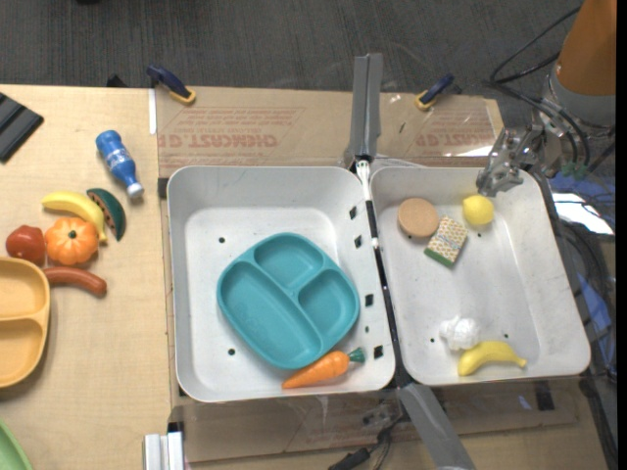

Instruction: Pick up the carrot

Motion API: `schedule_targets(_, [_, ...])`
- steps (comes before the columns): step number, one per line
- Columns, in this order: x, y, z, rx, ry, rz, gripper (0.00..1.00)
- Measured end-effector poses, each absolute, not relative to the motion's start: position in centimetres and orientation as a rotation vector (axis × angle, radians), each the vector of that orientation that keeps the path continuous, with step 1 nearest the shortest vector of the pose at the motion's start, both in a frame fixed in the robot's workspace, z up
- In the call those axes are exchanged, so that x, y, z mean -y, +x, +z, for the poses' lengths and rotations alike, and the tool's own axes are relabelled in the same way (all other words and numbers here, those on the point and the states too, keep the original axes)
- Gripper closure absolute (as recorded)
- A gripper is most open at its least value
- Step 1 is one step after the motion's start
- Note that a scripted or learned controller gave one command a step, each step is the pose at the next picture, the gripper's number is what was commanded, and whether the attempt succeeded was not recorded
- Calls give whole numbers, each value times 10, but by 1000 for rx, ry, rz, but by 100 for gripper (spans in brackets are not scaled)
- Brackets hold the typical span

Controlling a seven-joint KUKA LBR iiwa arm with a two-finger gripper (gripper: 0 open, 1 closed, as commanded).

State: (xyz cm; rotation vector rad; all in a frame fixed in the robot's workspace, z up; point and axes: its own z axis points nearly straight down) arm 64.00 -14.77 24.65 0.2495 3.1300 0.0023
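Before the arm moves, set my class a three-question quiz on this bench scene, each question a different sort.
1. True or false: the carrot lies inside the teal divided plate.
2. Which bin holds the carrot: A left, B right?
3. Fill in: the gripper hangs over the right bin's far rim, nearest the ____.

Key: 1 false, it lies beside the plate, at the bin's near wall; 2 A; 3 lemon.

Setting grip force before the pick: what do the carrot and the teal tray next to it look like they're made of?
The carrot looks like moulded plastic toy food: even orange, slightly glossy, with a green stub at its right end. It could be rubber or foam; the picture leaves that open. The teal tray looks like hard, smooth plastic: one uniform colour, rounded moulded dividers and a soft sheen.
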Motion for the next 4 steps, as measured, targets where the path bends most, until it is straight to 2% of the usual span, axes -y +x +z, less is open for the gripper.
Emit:
schedule_targets(1, [223, 628, 285, -3117, 352, -1, 100])
schedule_targets(2, [134, 624, 243, -3131, -249, 4, 100])
schedule_targets(3, [222, 590, 269, -3102, -468, 0, 100])
schedule_targets(4, [144, 587, 198, -3033, -811, 4, 100])
